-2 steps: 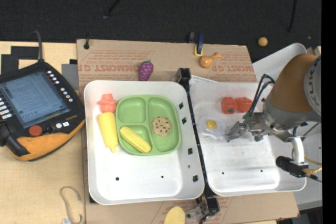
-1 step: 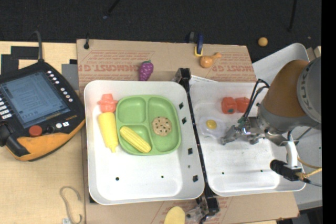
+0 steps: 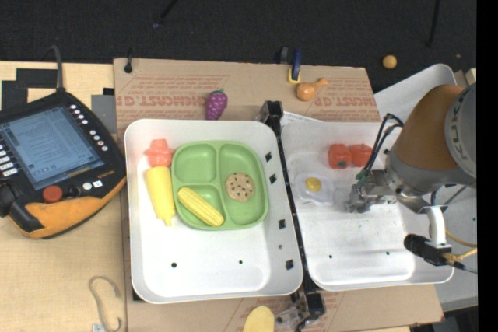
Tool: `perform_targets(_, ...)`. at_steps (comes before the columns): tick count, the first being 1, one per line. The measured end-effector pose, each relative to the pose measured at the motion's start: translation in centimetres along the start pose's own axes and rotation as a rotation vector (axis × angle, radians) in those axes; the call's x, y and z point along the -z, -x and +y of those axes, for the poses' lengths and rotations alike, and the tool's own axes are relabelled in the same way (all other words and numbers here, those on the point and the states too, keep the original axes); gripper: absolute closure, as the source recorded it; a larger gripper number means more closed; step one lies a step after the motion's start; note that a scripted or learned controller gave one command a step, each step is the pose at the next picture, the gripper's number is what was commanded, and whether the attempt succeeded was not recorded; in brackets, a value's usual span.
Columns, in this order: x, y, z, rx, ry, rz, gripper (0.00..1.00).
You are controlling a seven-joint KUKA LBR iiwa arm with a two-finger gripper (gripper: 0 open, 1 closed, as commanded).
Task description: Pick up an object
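Over in the left bin (image 3: 148, 260), a green divided plate (image 3: 219, 184) carries a corn cob (image 3: 200, 207) and a cookie (image 3: 240, 186), with a yellow bottle-shaped toy (image 3: 160, 193) lying just beside the plate's left rim. Moving across to the right bin (image 3: 366, 260), a small yellow piece (image 3: 313, 185) sits near the middle and an orange-red toy (image 3: 349, 156) lies up toward the far wall. And there's the gripper (image 3: 364, 197), low over the bin floor just right of the yellow piece, nothing visibly held, and whether it's parted or closed I can't tell from up here.
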State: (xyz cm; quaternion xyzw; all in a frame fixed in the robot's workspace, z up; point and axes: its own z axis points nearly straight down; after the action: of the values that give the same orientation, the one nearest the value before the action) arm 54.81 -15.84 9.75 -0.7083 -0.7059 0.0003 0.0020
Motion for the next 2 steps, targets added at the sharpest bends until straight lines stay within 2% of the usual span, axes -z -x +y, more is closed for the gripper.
perform_targets(1, 4.3, -0.4, 0.0, 0.003, 0.004, -0.002, 1.00)
perform_targets(2, 10.6, -0.2, 0.5, 0.003, 0.006, -0.003, 1.00)
